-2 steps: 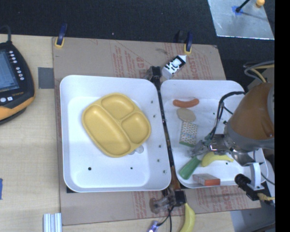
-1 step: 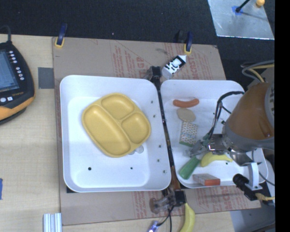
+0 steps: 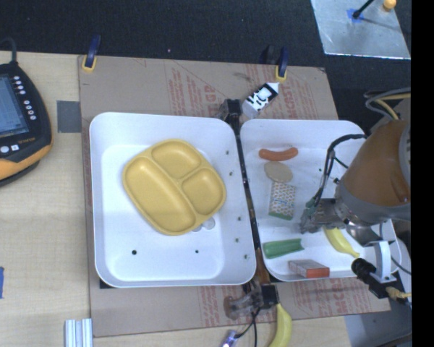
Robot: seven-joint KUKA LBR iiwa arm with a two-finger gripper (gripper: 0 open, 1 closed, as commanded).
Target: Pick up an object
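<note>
Counter [image 3: 43, 230] carries two shallow white bins side by side on a cardboard sheet [image 3: 202, 78].

Left bin [image 3: 108, 259]: one yellow divided plate [image 3: 175, 185], three compartments, lying flat near the bin's centre.

Right bin [image 3: 304, 130]: a red sausage [image 3: 278, 152] near the far wall; just below it a round tan piece [image 3: 278, 172]; below that a patterned green-and-white packet [image 3: 282, 199]. Nearer the front wall lie a green elongated item [image 3: 283, 248] and a red-and-grey block [image 3: 308, 268], apart from each other. A yellow banana-shaped item [image 3: 340, 241] lies toward the right side, partly covered by the arm.

Arm [image 3: 380, 172] enters from the right, over the right bin. Gripper [image 3: 312, 219] sits low, between the packet and the yellow item, just above the green item. Whether the fingers are spread or closed cannot be told; the tips are dark and blurred. Nothing is seen between them.

A control pendant [image 3: 11, 125] rests at the counter's left edge.
</note>
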